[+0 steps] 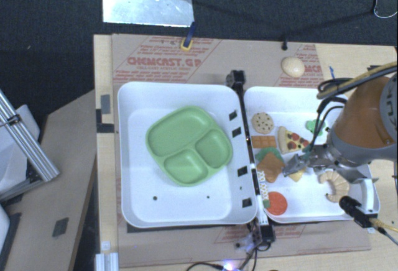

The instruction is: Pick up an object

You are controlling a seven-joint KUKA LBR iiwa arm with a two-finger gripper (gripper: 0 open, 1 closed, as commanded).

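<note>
The gripper (297, 167) hangs low in the right bin (292, 97), its tip over a small yellowish piece (297, 175) that lies just right of a brown gingerbread-man shape (271, 167). Whether the fingers are apart, together or clamped on that piece cannot be told — the tip is dark and blurred against the toys beneath it.

Around it the play food is scattered over the bin's floor: a pizza slice (292, 139) just above the gripper, a chocolate-chip cookie (262, 122) further up and left, an orange waffle-like cracker (263, 142) beneath the cookie, and a green leafy piece (267, 153) touching the gingerbread man's top. A red round slice (277, 203) lies near the bin's lower edge, and a croissant (337, 186) sits to the right, below the wrist. A small green item (313, 125) shows beside the arm (367, 124), partly hidden.

The left bin (134, 139) holds a pale green divided plate (188, 145), three compartments, lying flat and turned at an angle.

Beyond the bins, on the cardboard-covered table (161, 58), a beige egg-shaped object (292, 66) rests above the right bin — well apart from the rest.
</note>
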